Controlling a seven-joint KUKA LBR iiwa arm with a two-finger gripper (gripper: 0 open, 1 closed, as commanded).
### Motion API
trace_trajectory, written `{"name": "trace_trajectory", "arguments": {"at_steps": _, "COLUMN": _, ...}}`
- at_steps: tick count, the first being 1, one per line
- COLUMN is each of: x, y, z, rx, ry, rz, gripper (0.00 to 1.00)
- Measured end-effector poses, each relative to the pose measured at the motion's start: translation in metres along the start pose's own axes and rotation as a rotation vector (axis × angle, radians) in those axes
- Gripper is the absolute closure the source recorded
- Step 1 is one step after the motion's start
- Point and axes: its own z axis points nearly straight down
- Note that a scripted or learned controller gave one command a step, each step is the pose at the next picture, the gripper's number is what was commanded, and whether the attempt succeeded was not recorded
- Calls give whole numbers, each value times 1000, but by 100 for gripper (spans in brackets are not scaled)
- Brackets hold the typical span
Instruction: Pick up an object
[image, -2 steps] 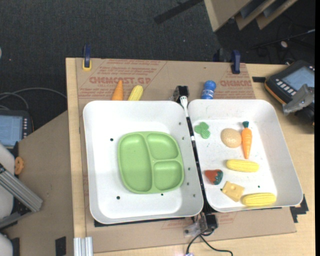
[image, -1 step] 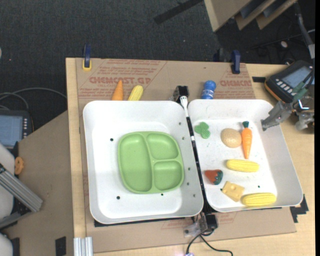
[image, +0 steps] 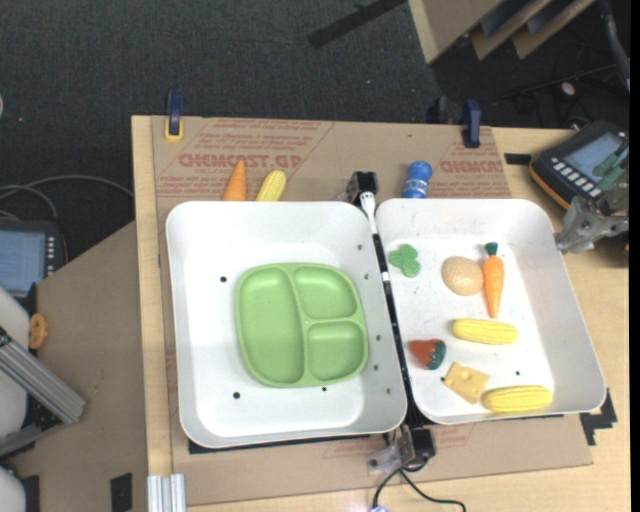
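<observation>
The right bin (image: 560, 300) holds several toy foods: a green leafy piece (image: 405, 261), a beige round piece (image: 462, 276), an orange carrot (image: 493, 283), a yellow corn cob (image: 485, 332), a red strawberry (image: 427, 353), a cheese wedge (image: 465, 381) and a second yellow piece (image: 517, 399). My gripper (image: 588, 226) shows as a grey metal shape at the right edge, outside the right bin's far right corner and apart from every toy. Nothing is seen held in it.
The left bin (image: 200, 300) carries a green divided plate (image: 300, 323). Behind the bins on the board lie an orange toy (image: 235, 183), a yellow toy (image: 270, 186) and a blue bottle (image: 417, 180). A handheld pendant (image: 585, 165) sits at the far right.
</observation>
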Motion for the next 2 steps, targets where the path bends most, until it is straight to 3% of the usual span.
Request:
{"name": "trace_trajectory", "arguments": {"at_steps": 1, "x": 86, "y": -1, "z": 13, "rx": 7, "ry": 3, "rz": -8, "gripper": 100}}
{"name": "trace_trajectory", "arguments": {"at_steps": 2, "x": 133, "y": -4, "z": 165, "rx": 22, "ry": 2, "rz": -3, "gripper": 100}}
